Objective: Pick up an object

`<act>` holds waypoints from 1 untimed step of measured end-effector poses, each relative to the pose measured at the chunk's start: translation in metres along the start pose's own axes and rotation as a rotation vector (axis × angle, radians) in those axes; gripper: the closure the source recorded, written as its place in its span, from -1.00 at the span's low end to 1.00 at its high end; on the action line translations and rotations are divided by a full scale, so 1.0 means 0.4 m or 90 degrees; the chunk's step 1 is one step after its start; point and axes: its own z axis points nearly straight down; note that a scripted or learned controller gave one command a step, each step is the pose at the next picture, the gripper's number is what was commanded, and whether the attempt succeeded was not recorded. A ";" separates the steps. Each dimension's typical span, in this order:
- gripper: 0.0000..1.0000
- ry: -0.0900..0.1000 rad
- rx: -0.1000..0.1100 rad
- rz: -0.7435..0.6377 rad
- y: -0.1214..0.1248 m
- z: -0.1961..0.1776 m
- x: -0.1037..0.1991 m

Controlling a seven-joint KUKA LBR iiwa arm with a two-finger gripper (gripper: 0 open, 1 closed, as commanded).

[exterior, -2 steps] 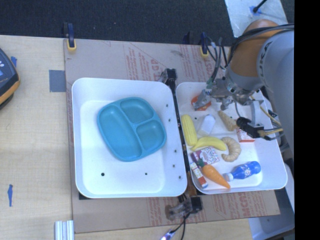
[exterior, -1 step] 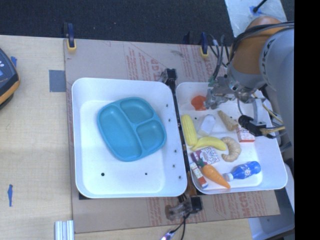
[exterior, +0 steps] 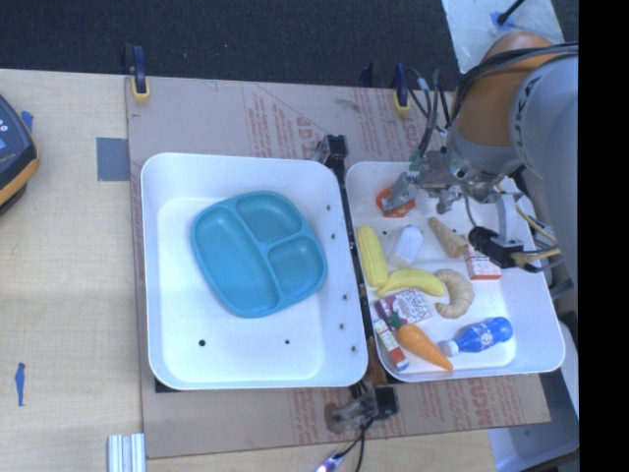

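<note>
My gripper (exterior: pixel 423 197) hangs low over the far end of the right bin (exterior: pixel 536 357), its two fingers spread apart with bare bin floor between them. A small red item (exterior: pixel 389 206) lies right by the left finger (exterior: pixel 401 195). Nearer the camera lie a corn cob (exterior: pixel 371 254), a banana (exterior: pixel 411 281), a tan croissant (exterior: pixel 455 293), a carrot (exterior: pixel 426 346) and a blue bottle (exterior: pixel 484 335). A white piece (exterior: pixel 408 244) and a tan cone (exterior: pixel 447 236) sit just below the gripper.
The left bin (exterior: pixel 167 352) holds a blue divided plate (exterior: pixel 257 252). A small red-and-white box (exterior: pixel 482 265) lies at the right bin's right side, under black cables. The arm's orange band (exterior: pixel 496 96) rises at the upper right.
</note>
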 end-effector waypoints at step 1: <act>1.00 0.000 0.000 -0.001 0.001 -0.026 -0.002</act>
